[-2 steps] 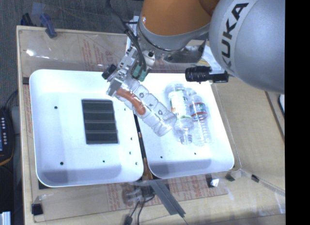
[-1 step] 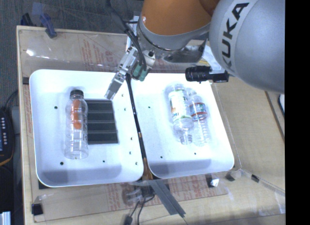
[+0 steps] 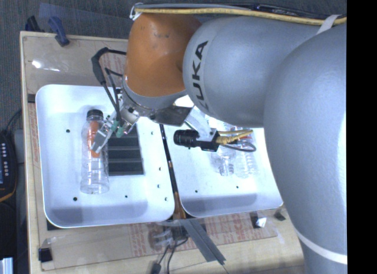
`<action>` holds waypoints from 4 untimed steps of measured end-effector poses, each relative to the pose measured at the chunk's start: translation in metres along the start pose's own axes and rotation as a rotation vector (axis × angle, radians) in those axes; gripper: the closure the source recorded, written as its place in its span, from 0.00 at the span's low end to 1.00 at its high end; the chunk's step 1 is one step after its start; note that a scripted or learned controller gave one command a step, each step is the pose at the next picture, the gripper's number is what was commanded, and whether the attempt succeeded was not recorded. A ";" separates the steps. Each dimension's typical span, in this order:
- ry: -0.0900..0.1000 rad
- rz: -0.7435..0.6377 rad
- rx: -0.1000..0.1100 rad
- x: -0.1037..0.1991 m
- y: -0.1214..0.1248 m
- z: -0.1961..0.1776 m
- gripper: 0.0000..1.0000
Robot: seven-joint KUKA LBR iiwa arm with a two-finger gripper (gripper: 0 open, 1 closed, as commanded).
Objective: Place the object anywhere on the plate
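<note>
The grey KUKA arm with the orange band (image 3: pixel 154 43) reaches in from the right and covers most of the far and right part of the scene. Its two-finger gripper (image 3: pixel 105 137) hangs over the left white shallow bin (image 3: pixel 53 149), at the upper part of a clear plastic bottle with a dark cap and orange label (image 3: pixel 94 155). The bottle lies lengthwise, cap toward the far side, just left of a black ribbed rectangular plate (image 3: pixel 125 152) — touching or nearly touching its left edge. Whether the claw is clenched or released cannot be told. The right white shallow bin (image 3: pixel 235 205) holds a clear crumpled plastic item (image 3: pixel 234 162), partly under the arm.
</note>
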State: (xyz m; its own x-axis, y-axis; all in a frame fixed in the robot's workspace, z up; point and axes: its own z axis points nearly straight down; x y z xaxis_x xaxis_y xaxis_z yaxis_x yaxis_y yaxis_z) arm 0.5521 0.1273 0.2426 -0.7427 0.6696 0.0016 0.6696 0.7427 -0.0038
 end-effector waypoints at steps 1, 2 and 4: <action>0.001 0.055 0.001 -0.026 -0.006 0.033 0.00; -0.001 0.093 -0.002 0.012 0.031 0.129 0.00; -0.002 -0.016 -0.004 -0.026 0.115 0.150 0.00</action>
State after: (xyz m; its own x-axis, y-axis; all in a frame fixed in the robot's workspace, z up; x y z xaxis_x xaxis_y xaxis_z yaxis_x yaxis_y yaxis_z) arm 0.6478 0.1949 0.0923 -0.7535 0.6575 -0.0004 0.6575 0.7535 -0.0001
